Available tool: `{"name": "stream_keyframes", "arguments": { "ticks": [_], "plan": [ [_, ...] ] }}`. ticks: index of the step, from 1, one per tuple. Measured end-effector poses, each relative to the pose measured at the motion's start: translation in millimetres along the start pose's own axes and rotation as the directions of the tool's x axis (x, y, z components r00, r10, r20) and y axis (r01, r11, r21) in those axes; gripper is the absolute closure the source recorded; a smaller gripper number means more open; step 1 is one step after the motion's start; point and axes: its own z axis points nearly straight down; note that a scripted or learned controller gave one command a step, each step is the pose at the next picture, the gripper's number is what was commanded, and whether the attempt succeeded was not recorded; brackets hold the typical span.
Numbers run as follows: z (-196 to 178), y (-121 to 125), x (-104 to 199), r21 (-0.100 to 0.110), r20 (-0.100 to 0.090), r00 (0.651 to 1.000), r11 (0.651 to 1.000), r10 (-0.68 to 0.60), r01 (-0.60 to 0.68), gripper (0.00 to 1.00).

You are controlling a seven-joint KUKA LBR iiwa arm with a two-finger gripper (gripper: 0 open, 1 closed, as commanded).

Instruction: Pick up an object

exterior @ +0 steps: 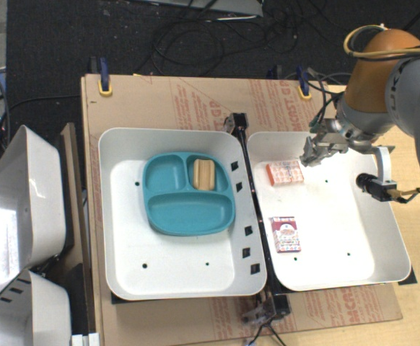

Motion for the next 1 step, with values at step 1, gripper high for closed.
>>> {"name": "stream_keyframes", "arguments": {
  "ticks": [1],
  "plan": [
    [-59.6, 4.8, -5.7, -0.002, 0.0, 1.0, 1.0, 0.001, -0.001, 1.0]
  ]
}}
